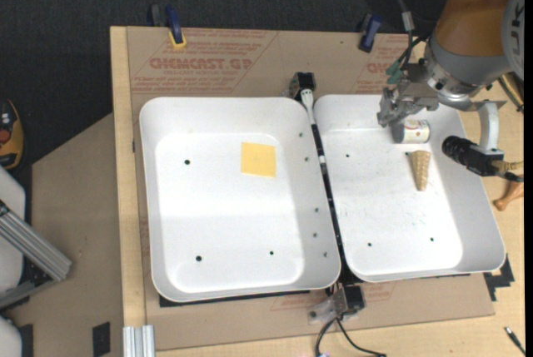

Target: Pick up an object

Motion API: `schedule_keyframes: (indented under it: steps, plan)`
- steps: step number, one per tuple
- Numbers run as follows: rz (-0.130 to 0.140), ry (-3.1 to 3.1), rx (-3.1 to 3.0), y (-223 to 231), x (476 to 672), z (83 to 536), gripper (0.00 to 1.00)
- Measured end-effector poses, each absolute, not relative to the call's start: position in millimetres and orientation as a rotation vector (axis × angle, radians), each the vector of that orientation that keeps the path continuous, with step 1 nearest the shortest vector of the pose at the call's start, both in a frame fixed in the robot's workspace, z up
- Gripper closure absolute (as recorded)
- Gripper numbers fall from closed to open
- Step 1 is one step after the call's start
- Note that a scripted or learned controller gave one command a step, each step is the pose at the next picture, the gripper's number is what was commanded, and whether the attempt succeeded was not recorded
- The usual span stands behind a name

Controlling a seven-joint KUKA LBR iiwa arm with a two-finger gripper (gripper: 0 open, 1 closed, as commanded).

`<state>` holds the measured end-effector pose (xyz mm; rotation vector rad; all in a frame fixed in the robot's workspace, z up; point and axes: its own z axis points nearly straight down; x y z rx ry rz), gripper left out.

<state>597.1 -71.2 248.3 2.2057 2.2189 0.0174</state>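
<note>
Cone (420,169): I saw a ribbed tan taper, right bin (466,251).
Square (258,159): flat, yellow, left bin (166,264).
Gripper (403,124): jaw state, I couldn't tell.

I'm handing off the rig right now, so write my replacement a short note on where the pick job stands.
Tool: low over the far end of the right bin, at a small white cylinder; whether it is open or shut cannot be told, and no grasp is visible.
Things: ice-cream cone lies in the right bin, just nearer than the cylinder; yellow square lies flat in the left bin.
Done: nothing visibly lifted.
Left: secure one object and raise it.
</note>
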Motion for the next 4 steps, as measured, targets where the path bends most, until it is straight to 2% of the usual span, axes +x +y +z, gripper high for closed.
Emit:
schedule_keyframes:
  steps: [1,2,3,4]
  plan:
    - [0.021,2.212,2.204,-68,644.2,404,1.00]
    - [0.018,2.213,2.206,-59,667.4,545,1.00]
    - [-0.005,2.230,2.219,-12,666.3,495,1.00]
    - [0.007,2.222,2.215,25,629.2,538,1.00]
